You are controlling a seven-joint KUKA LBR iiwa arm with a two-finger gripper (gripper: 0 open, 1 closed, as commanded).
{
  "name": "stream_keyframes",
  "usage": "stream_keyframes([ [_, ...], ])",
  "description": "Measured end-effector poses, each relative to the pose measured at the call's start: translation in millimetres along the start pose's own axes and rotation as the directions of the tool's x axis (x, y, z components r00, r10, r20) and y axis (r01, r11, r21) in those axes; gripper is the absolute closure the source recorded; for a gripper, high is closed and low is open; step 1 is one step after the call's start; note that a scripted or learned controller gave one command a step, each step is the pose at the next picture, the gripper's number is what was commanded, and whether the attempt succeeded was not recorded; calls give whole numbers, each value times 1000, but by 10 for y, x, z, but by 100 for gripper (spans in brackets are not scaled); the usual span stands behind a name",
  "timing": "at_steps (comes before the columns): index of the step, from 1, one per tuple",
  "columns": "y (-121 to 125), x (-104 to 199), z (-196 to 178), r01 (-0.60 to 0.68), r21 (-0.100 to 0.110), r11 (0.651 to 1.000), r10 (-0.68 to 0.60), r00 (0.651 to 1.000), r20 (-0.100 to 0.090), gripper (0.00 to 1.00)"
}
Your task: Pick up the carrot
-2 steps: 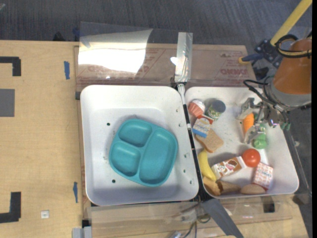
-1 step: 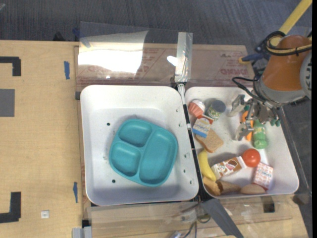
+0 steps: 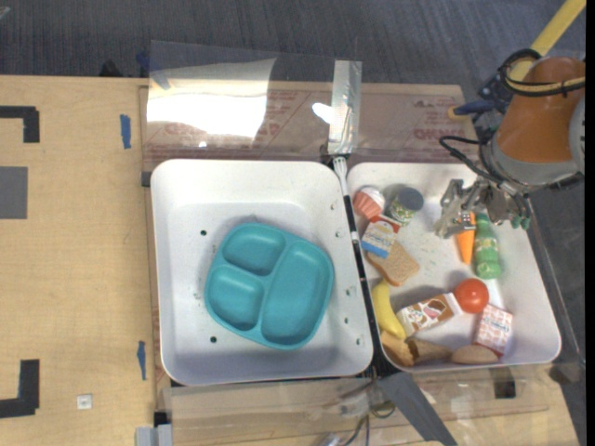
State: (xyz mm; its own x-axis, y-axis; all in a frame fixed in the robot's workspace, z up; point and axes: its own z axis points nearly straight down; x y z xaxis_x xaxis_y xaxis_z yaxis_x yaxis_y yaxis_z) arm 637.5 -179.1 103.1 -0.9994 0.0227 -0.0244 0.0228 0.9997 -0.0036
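Note:
The carrot (image 3: 466, 244) is a short orange piece lying in the right bin (image 3: 544, 337), near its back right part, right beside a green bottle (image 3: 488, 252). My gripper (image 3: 483, 216) hangs directly over the upper ends of the carrot and the bottle. Its metal fingers (image 3: 454, 210) stand apart, one to the left of the carrot and the other right of the bottle. The gripper looks open, and nothing is lifted between the fingers. The arm's orange band (image 3: 539, 110) is above, at the right edge.
The right bin also holds a red tomato (image 3: 472, 295), a banana (image 3: 386, 309), a bread slice (image 3: 402, 266), a small can (image 3: 405, 200), cartons (image 3: 429, 312) and a pink box (image 3: 495, 328). A teal divided plate (image 3: 270, 286) lies in the left bin (image 3: 177, 203).

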Motion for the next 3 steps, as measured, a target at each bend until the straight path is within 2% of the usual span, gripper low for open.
stream_keyframes([
  [1,135,945,101,249,-5,968,-249,968,-12,100],
  [2,133,948,111,250,-5,968,-250,968,-12,0],
  [3,279,636,120,273,-4,962,-273,962,-10,0],
])
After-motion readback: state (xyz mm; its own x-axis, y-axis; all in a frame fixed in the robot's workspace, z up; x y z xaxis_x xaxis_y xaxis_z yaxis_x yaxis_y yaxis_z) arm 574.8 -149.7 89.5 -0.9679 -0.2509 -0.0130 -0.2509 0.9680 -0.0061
